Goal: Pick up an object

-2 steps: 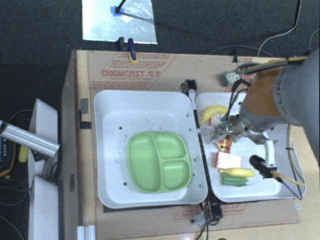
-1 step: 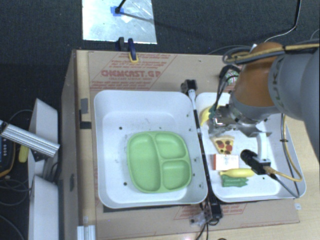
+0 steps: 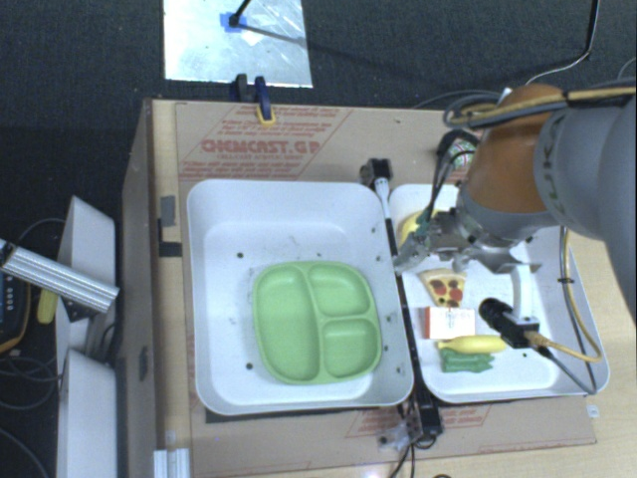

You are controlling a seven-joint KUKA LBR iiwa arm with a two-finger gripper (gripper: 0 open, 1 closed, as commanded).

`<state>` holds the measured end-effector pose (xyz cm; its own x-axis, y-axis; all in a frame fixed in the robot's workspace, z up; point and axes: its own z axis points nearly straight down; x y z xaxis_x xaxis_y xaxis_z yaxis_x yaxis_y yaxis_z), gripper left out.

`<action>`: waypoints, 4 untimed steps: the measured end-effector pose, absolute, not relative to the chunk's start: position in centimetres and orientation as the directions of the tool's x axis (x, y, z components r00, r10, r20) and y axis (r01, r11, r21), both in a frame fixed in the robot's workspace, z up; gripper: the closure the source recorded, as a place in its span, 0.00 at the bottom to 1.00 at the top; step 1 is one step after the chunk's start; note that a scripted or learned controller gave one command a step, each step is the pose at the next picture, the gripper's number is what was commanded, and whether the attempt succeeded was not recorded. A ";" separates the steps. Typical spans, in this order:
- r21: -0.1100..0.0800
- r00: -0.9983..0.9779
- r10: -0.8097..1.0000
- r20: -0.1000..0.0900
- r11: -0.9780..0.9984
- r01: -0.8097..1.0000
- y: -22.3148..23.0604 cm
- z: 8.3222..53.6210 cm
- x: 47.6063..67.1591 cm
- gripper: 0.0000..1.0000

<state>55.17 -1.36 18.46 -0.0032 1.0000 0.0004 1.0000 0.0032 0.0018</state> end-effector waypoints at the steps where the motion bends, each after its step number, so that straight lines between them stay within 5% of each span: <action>1: 0.002 -0.001 1.000 -0.001 0.001 1.000 -5.5 18.4 57.4 0.00; 2: 0.002 -0.001 1.000 -0.001 0.001 1.000 -7.0 18.5 57.7 0.00; 3: -0.001 0.000 1.000 0.000 0.000 1.000 -9.0 8.6 57.9 0.00; 4: 0.005 -0.003 1.000 -0.001 0.003 1.000 -9.0 9.9 58.1 1.00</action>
